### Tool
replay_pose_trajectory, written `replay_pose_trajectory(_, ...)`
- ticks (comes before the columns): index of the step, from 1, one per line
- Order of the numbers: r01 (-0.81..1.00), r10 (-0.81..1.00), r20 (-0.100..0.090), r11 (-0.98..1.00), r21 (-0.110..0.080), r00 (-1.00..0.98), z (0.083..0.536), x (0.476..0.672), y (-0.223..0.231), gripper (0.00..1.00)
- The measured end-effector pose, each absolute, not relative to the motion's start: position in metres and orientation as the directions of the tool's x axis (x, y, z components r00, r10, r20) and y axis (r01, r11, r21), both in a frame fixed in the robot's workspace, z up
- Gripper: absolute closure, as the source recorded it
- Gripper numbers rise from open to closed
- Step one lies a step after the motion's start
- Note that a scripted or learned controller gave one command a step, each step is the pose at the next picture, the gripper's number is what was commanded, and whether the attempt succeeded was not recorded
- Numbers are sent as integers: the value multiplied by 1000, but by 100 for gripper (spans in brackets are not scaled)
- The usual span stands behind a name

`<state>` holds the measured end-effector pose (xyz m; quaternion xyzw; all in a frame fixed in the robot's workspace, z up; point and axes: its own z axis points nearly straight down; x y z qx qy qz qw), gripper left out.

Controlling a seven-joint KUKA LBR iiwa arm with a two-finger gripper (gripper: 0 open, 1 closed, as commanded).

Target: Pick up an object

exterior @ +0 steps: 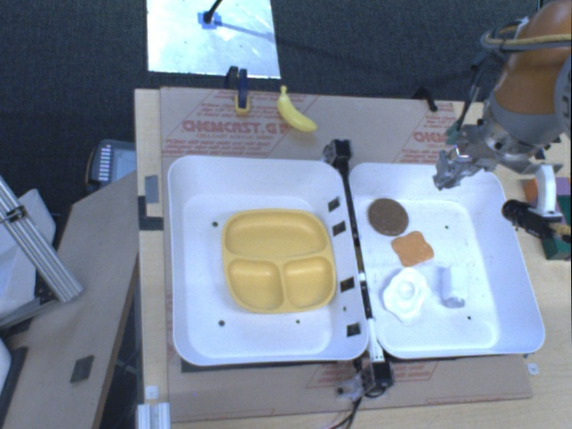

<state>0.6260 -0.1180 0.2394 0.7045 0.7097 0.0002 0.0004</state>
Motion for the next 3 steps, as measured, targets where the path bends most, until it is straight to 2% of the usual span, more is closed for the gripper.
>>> replay_pose_trajectory(1, 1000, 1000, 1, 9, 2, -9, 246, 621, -67, 100)
replay_pose_trajectory(2, 1000, 1000, 1, 7, 1, -7, 232, 624, -16, 100)
replay_pose_trajectory(3, 1000, 1000, 1, 9, 2, -9, 240, 624, 40, 100)
